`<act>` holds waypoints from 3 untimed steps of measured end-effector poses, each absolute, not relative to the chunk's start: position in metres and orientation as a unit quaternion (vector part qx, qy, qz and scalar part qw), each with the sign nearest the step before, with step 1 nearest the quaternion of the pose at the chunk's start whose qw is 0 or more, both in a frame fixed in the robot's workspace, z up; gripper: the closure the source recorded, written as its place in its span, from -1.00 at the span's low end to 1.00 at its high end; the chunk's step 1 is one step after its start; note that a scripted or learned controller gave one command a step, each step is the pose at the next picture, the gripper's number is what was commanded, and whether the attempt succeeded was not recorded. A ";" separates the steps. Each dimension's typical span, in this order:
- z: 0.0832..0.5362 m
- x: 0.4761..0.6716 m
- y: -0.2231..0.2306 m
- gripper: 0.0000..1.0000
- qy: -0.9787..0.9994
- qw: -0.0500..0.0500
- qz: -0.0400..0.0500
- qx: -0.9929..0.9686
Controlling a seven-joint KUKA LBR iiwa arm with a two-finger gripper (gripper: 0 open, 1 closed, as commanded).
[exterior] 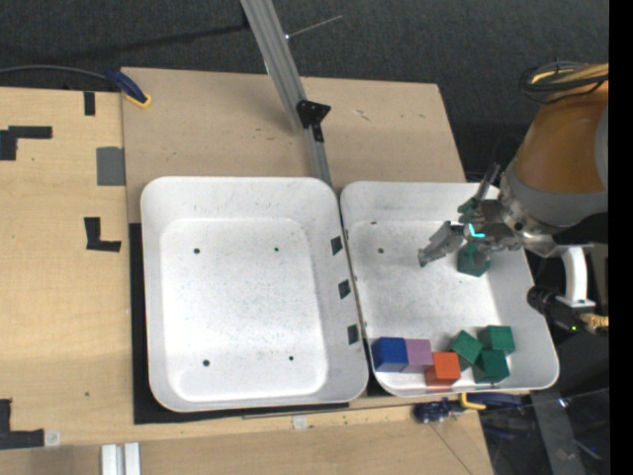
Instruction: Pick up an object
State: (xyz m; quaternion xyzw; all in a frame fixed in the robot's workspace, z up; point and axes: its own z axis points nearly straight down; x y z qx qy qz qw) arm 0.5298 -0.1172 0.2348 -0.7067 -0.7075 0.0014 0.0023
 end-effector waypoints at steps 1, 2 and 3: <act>0.237 0.531 -0.117 -1.00 -0.708 0.001 0.000 -0.706; 0.175 0.528 -0.124 -1.00 -0.707 0.003 0.003 -0.707; 0.116 0.517 -0.125 -1.00 -0.707 0.004 0.003 -0.707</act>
